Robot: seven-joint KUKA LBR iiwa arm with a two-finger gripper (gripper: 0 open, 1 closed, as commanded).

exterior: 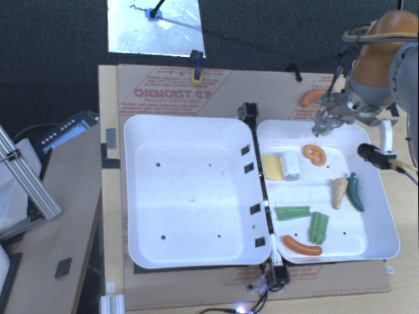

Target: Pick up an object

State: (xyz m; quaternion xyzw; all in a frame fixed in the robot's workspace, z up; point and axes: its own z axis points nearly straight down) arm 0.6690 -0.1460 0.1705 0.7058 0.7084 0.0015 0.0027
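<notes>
Right bin (373, 241), contents: pretzel (314, 154), white cylinder (290, 165), yellow block (272, 167), corn (339, 192), dark green pepper (354, 191), two green pods, sausage (302, 244). Gripper (325, 124): above bin's far edge, carrying nothing; finger spread unclear. Progress: nothing picked yet.

- both bins (190, 195): smooth white plastic, slight gloss
- board under bins (170, 90): matt brown cardboard, printed red
- sausage (302, 244): glossy plastic look
- backdrop (52, 31): dark rough fabric
</notes>
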